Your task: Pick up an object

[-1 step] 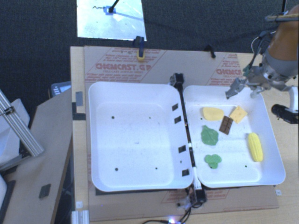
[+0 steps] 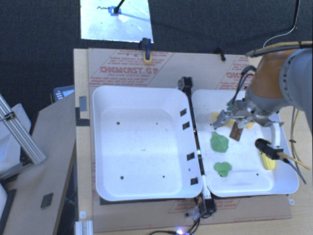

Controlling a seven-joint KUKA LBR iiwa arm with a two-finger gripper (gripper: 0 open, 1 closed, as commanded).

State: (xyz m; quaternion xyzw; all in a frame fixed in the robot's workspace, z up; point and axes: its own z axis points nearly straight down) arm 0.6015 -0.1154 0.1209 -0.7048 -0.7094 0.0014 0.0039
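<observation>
Gripper (image 2: 234, 121) hangs low in the right bin (image 2: 244, 182); how far open it is cannot be told. Beside the left bin (image 2: 142, 102), a green lump (image 2: 219, 142) and a smaller green lump (image 2: 223, 168) lie near the divider, with a brown block (image 2: 236, 131) just under the gripper.

Looking at the table (image 2: 82, 146) now: a pale board, and flat across it lies a brownish sheet (image 2: 127, 68) printed with red lettering. A yellow and blue clamp (image 2: 146, 53) bites its far edge, and a small black clamp (image 2: 220, 53) sits further right. On the sheet are two shallow white bins side by side, the left bin (image 2: 142, 131) and the right bin (image 2: 244, 176), rims touching, with black clips (image 2: 185, 83) along the seam.
</observation>
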